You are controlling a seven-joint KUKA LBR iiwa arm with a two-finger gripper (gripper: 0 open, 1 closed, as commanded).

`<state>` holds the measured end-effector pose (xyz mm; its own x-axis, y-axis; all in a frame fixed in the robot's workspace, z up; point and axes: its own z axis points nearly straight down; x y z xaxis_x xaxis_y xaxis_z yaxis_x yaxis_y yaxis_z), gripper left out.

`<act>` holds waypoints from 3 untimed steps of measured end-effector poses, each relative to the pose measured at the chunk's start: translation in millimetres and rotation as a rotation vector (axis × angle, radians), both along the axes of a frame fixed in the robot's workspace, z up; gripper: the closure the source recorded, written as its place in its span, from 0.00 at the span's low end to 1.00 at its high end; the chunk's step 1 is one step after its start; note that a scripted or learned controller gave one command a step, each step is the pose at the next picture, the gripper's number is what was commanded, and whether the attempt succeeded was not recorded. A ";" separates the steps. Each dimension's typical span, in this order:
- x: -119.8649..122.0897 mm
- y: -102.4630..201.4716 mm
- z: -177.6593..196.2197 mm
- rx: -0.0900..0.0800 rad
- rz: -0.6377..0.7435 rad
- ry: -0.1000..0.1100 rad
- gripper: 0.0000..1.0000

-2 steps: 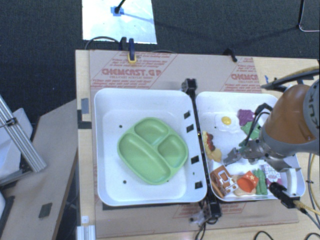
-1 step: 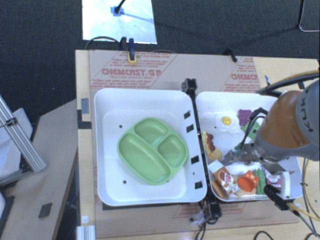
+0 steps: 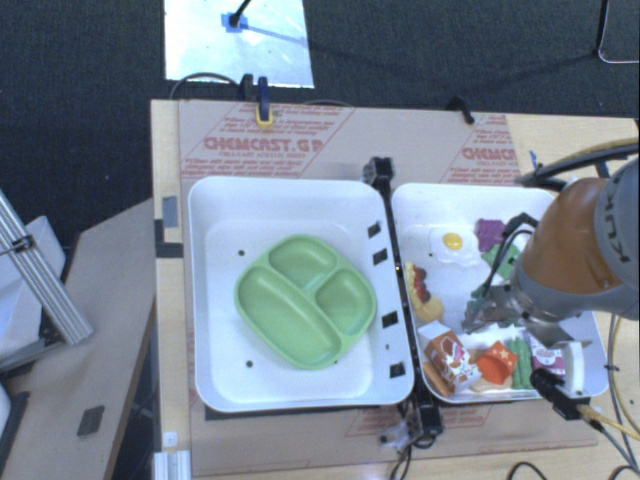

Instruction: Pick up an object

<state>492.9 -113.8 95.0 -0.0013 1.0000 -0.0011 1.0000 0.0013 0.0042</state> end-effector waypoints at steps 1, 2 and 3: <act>5.6 8.6 58.5 0.000 0.004 -0.002 1.00; 15.7 14.4 109.4 0.000 0.004 -0.003 1.00; 17.0 14.4 130.4 0.000 0.003 0.000 1.00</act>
